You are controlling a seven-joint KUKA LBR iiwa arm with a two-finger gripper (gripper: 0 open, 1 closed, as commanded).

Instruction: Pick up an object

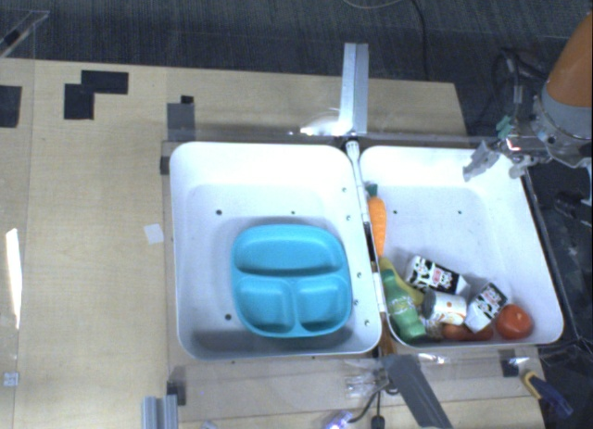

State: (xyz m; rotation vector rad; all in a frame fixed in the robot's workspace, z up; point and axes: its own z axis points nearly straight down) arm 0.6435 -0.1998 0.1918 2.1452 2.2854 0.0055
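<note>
While the arm [573, 84] sits at the far right corner of the right bin [435, 191], its gripper [496, 160] hangs over that bin's far right rim, two grey fingers [477, 160] spread apart with bare white bin floor visible between them; nothing is held.

Landmark: the metal divider [355, 154] between the two bins.
- Carrot [376, 219]: just right of the divider, lying along it, midway down the right bin.
- Green bottle [401, 302]: right of the divider, near end, below the carrot.
- Black-and-white carton [434, 276]: further right of the divider, beside the green bottle, tilted.
- Small white cup [448, 308] and second black-and-white carton [486, 304]: further right again, at the near wall.
- Red tomato [513, 322]: farthest right from the divider, near corner.
- Blue compartment tray [292, 278]: left of the divider, in the left bin [208, 186], toward its near side, lying flat.

All candidate objects are clustered well apart from the gripper.
</note>
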